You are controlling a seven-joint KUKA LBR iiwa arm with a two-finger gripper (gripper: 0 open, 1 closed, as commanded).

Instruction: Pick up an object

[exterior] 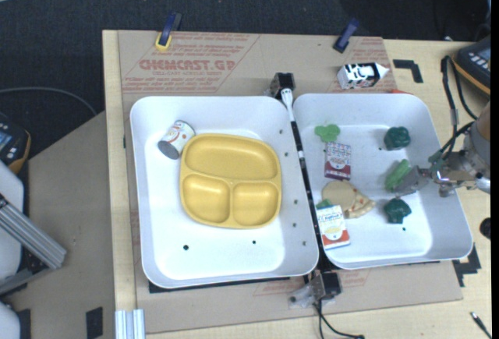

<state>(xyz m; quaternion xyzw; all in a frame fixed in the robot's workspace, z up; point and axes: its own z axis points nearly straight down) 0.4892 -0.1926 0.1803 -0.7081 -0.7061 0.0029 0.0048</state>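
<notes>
The right white bin (448, 232) holds several small items. These are a long green piece (397, 174), a dark green lump (397, 137), another green lump (397, 210), a light green leaf shape (327, 131), a red packet (337, 160), a tan round piece (341, 195) and a small red-and-white carton (333, 225). My gripper (433, 172) reaches in over the bin's right rim, its tip right beside the long green piece's right end. Whether it touches that piece is unclear.
The left white bin (156, 236) holds a yellow divided plate (231, 179) and a small tipped can (176, 138). A black-and-white object (362, 74) lies on the board behind the right bin. Clamps (166, 32) (345, 35) sit at the board's far edge.
</notes>
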